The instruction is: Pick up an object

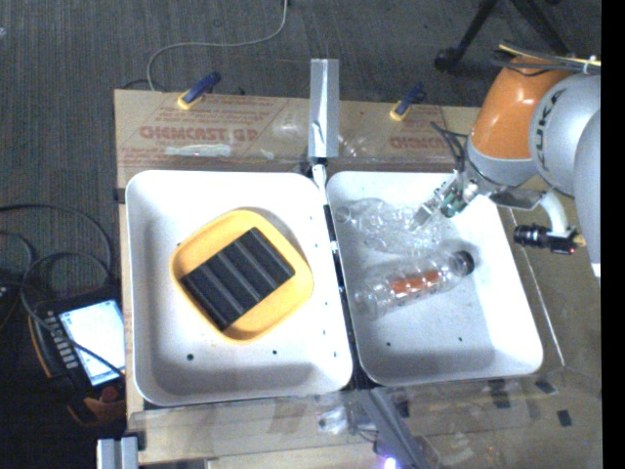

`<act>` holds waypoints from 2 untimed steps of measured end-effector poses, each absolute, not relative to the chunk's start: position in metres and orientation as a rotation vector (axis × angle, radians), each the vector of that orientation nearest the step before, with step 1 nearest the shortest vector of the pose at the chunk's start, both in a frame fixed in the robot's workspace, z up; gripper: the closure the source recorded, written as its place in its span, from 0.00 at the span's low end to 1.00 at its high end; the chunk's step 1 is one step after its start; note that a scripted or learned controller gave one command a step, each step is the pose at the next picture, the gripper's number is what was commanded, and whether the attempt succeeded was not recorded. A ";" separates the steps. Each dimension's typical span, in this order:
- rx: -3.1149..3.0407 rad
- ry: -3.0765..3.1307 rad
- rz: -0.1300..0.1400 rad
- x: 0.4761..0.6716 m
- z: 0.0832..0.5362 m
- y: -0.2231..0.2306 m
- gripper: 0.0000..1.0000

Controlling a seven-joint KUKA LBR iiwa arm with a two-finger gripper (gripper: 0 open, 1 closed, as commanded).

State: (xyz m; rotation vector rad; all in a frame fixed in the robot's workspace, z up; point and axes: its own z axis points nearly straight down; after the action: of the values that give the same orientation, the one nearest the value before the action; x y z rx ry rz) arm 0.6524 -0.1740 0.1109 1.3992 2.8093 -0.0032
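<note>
Clear plastic bottle [415, 283], the likeliest target: lying on its side mid right bin [508, 345], dark cap toward the arm, orange-red contents showing through. Left to right: left bin [156, 360] holds a yellow tray with a dark ribbed insert [242, 274], tilted diagonally. Right bin also holds crumpled clear plastic [376, 221] just above the bottle. Gripper [441, 203] sits over that bin's upper part, near the crumpled piece and apart from the bottle. Risk: a round, slick bottle may roll or squirt from a pinch; thin film may crush or slip. Jaw state cannot be told; transparent edges blend into the white floor.
</note>
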 end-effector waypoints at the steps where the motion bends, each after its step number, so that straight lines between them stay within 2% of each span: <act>1: 1.369 2.822 -0.003 0.664 0.120 -0.180 0.00; 2: 1.369 2.824 -0.002 0.635 0.110 -0.205 0.00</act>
State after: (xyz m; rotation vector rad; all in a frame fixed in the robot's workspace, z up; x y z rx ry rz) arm 0.6352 -0.2046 0.1099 1.3687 2.8244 -0.0019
